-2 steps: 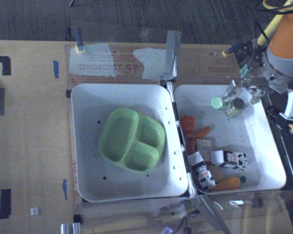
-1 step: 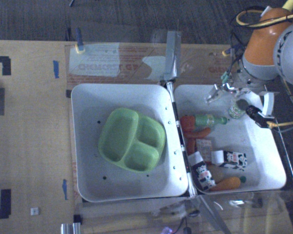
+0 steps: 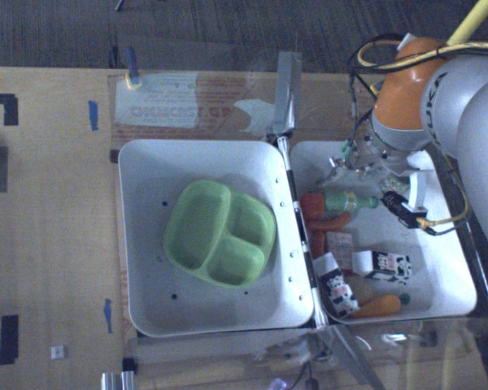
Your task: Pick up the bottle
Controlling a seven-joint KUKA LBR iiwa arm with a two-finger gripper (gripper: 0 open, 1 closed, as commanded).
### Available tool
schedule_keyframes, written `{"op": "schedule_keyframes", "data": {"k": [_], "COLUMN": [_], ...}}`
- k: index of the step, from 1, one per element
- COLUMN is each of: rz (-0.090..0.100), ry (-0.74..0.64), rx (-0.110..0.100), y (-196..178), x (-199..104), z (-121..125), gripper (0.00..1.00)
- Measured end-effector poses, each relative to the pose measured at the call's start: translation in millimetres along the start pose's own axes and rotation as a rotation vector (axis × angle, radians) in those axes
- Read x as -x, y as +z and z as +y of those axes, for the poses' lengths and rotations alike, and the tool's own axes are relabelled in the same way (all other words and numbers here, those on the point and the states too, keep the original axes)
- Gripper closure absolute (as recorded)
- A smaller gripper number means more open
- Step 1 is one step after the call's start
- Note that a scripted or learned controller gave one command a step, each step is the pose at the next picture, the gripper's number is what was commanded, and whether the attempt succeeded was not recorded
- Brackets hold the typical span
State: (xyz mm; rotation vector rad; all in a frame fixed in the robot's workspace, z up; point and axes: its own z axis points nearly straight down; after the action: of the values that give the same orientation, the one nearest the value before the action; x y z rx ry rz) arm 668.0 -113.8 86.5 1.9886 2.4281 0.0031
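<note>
Right bin (image 3: 451, 295) crowded, bottle (image 3: 348, 201) hemmed by red items (image 3: 315, 208) (touching), open floor lower right.

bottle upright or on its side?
On its side. The green bottle lies lengthwise on the floor of the right bin, its long axis running left-right, below the gripper.

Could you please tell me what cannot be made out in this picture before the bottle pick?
- Gripper: small and cluttered by cables; finger state unclear.
- Bottle: blurred; its left end merges with the red item.
- Cartons: print too small to read.
- Arm: cut off by the right edge.
</note>
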Motion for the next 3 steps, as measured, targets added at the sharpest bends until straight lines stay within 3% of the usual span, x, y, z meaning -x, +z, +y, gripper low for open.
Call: {"op": "schedule_keyframes", "data": {"k": [1,2,3], "rz": [-0.001,-0.002,0.001], "ry": [0.000,0.009,0.005], "rx": [0.004,0.001,-0.002], "y": [-11,0,-34], "x": [0,45,55], "z": [1,-9,-65], "gripper": [1.00,1.00,1.00]}}
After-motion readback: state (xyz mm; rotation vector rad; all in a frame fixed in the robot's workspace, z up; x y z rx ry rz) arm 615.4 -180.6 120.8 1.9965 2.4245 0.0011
